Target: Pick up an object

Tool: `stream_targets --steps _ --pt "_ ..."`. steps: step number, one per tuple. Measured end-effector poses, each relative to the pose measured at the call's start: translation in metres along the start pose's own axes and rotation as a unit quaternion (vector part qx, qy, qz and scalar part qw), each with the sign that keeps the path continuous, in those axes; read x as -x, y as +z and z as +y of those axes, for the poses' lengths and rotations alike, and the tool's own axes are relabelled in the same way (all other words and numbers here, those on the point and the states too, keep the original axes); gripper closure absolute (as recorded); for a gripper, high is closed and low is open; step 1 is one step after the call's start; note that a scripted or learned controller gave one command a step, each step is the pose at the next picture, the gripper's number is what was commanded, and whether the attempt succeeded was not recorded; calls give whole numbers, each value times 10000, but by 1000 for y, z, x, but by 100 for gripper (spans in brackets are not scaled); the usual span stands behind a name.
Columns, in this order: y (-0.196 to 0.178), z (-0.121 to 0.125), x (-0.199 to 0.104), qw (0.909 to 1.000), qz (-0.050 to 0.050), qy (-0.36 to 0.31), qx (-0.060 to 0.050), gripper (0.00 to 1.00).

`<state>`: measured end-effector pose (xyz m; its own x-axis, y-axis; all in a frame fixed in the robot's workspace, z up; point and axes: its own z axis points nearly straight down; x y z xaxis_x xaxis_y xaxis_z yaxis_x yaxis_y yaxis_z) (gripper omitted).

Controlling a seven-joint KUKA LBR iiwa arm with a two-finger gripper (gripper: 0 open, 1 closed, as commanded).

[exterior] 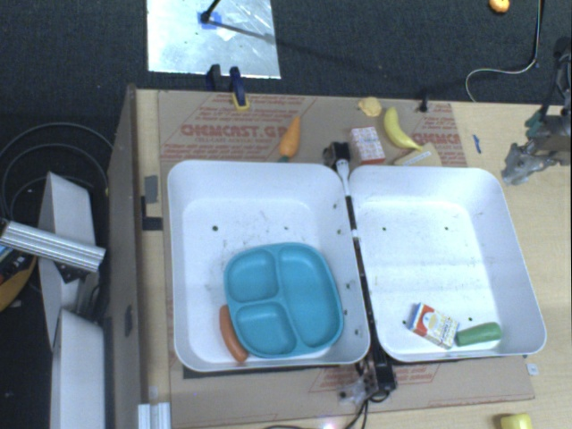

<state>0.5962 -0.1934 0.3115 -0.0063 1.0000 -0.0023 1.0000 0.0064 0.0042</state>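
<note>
Counter: dark carpet lay behind it, and a cardboard sheet (268, 132) covered its top under two white bins set side by side.
Left bin: its wall (179, 239) enclosed a blue divided plate (282, 300), with an orange sausage-like piece (231, 333) touching the plate's lower left edge.
Right bin: near its front wall (518, 266) lay a small printed carton (433, 323) and a green piece (478, 333), just beside each other.
Outside the bins: a carrot (290, 138), a little box (367, 145) and a banana (399, 130) sat on the cardboard beyond the back rims.
Gripper: it (525, 164) hung off the right bin's far right corner, well apart from everything in either bin; I could not tell how the jaws stood, and nothing showed between them.
Stage: by my reckoning no pick had begun.
Risk, right bin: the carton and green piece lay so close that a descent on one might nudge or trap the other.
Risk, wall: both sat near the front rim, so a jaw might strike it.
Risk, left bin: the sausage piece hugged the plate, leaving little room on that side.
Risk, plate: it looked wide and shallow, likely to slip.
</note>
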Motion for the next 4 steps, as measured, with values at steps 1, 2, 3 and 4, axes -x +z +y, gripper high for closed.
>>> stream_targets --steps 1,2,3,4 --pt "67 -42 9 10000 17 38 -44 100" --pt "120 -113 -40 10000 33 28 -58 100" --pt "59 -74 -77 10000 6 -1 4 100" --pt "85 -61 -112 10000 12 3 -19 100"
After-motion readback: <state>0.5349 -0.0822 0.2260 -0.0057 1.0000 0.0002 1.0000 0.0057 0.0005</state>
